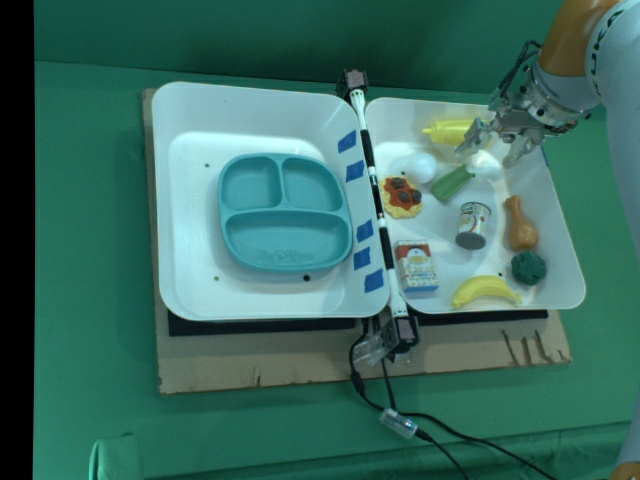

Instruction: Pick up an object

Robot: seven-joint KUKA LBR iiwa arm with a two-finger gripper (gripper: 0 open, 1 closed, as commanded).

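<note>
The claw point(497, 140) hangs over the far part of the right bin point(563, 230), its two fingers spread apart with nothing between them; one fingertip sits just beside the yellow mustard bottle point(449, 129), the other toward the bin's far right rim. Directly below the open fingers lies a small white object point(486, 164), too blurred to name, and the view does not settle whether the claw touches it. Taking that white object as the landmark: the mustard bottle lies just beyond it to the left; a green vegetable piece point(452, 182) slants just to its left, and a white egg-shaped thing point(418, 167) rests farther left. Nearer the camera than the white object stands a small can point(472, 224), upright, with a brown chicken drumstick point(520, 225) to the can's right. A round pizza slice toy point(401, 197) lies well to the left of the landmark near the bin's inner wall, and a small printed box point(416, 266) sits nearer the camera than that. A banana point(485, 290) and a dark green broccoli point(528, 267) lie nearest the front rim. The left bin point(190, 118) holds a teal divided tray point(285, 213). Both bins rest on a cardboard sheet point(250, 373) on the green desk point(90, 268).
</note>
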